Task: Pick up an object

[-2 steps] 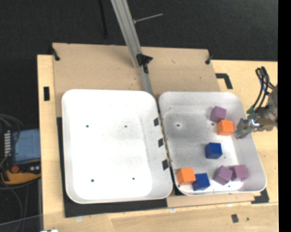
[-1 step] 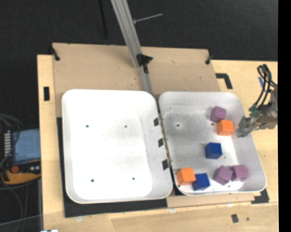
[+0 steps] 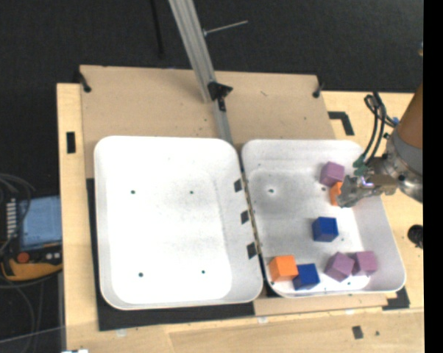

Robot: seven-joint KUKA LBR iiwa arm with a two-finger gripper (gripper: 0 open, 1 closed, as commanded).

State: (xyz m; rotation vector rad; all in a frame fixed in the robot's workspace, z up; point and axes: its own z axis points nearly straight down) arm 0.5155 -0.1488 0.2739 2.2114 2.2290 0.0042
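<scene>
From the camera above the counter [image 3: 295, 112], you see two shallow white plastic bins side by side. The left bin [image 3: 170, 219] shows bare white floor with a few dark dots. The right bin [image 3: 280, 197] holds all the blocks.

Your grey arm [image 3: 409, 134] reaches in from the right, and its jaws [image 3: 349, 193] sit low over the upper right part of the right bin. You cannot tell from this angle whether the jaws are wide, narrow or closed on anything.

A small orange block [image 3: 335, 191] lies right at the jaws, partly hidden by them. Just above and left of it, touching or nearly so, rests a light purple cube [image 3: 332, 173]. A dark blue cube [image 3: 324, 229] stands alone near the middle of the bin.

Along the near edge, an orange cube [image 3: 283, 268] sits against a second blue cube [image 3: 306, 276]. To their right, two more purple cubes [image 3: 340, 265] [image 3: 366, 262] lie close together.
</scene>
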